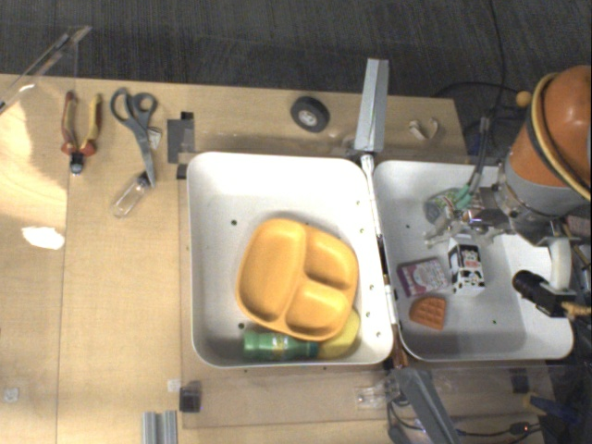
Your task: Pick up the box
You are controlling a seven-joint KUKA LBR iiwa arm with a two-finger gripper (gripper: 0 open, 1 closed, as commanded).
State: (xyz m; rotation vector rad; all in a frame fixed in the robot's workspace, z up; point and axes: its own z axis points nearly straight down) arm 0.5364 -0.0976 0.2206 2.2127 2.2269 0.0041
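Lying just below the gripper (465, 218) at centre right of the frame, the box (468, 268) is recorded upright-long, apart from it; claw state cannot be told.

Small box (467, 268) below gripper (460, 216), right bin (546, 336)

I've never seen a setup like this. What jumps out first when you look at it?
The big yellow tray lying in the left bin, with a green can poking out under its near edge. Next, the arm's orange band at the right, above the right bin, where a small box and an orange-brown piece lie.
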